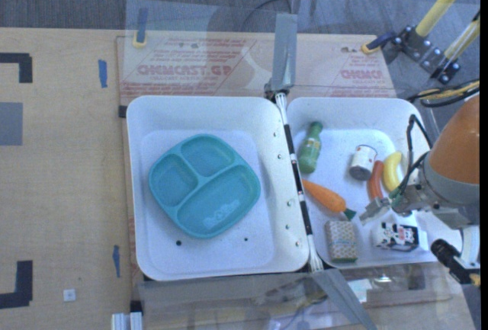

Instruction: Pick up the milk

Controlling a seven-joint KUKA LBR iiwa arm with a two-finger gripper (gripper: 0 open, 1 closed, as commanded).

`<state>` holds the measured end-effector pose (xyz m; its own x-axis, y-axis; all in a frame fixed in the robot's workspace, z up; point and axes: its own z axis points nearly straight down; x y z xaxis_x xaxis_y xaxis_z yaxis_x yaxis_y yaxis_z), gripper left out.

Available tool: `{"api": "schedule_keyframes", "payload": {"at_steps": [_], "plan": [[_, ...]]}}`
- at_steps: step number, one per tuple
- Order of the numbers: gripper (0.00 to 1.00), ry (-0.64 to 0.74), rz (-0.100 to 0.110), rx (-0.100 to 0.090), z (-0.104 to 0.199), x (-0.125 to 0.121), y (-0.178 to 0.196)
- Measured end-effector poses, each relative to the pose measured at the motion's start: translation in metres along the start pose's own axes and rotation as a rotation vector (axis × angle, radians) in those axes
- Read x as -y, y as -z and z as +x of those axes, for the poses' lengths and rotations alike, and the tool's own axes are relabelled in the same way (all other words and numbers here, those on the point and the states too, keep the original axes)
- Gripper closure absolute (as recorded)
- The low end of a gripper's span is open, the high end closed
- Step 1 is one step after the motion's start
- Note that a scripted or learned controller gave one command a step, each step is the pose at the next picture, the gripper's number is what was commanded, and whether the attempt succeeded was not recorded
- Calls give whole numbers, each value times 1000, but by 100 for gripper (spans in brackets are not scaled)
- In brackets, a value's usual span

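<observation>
The milk point(397, 236) lies at the right bin's point(335, 109) five o'clock. The pincer point(379, 206) hovers released at its eleven o'clock; closing here could grab the neighbouring carrot point(325, 197) instead.

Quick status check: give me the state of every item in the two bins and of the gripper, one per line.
Divided plate: flat in left bin, compartments bare.
Green bottle: lying on its side.
Can: tipped over.
Carrot: lying flat.
Banana: lying flat.
Milk carton: lying in right bin, not gripped.
Gripper: above right bin, near the milk carton.
</observation>
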<state>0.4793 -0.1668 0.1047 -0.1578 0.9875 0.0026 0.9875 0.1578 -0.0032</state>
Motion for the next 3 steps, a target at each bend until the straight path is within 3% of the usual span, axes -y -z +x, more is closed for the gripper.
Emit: {"api": "schedule_keyframes", "payload": {"at_steps": [1,2,3], "plan": [[0,93,-8,6,9,-3,-16],[0,91,-3,3,-38,-67,31],[0,139,34,-13,-76,-158,-11]]}}
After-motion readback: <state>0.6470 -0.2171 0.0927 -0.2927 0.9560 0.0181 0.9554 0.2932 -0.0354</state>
